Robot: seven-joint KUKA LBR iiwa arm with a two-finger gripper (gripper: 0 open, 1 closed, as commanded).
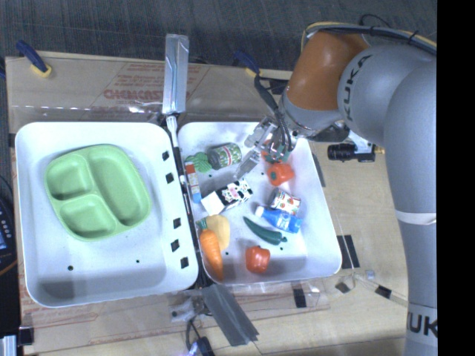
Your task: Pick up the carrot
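Orange carrot (211, 252) waits at the right bin's (326, 237) near-left corner, well apart from the gripper (272, 148).

Camera view: the carrot lies along the bin's left wall, just below a pale potato (218, 226). It looks like light, stiff, smooth plastic, likely to slip; gripping across its thicker middle seems safest, though the wall crowds one side. The gripper hovers at the far end above a tomato (280, 173), with nothing visibly between its fingers; their spread is unclear.

a green divided plate (96, 190) is sitting in the left bin (44, 280); a green can (224, 155), two red tomatoes (257, 259), a blue carton (282, 217) and a dark green pepper (264, 232) are lying in the right bin (323, 251).
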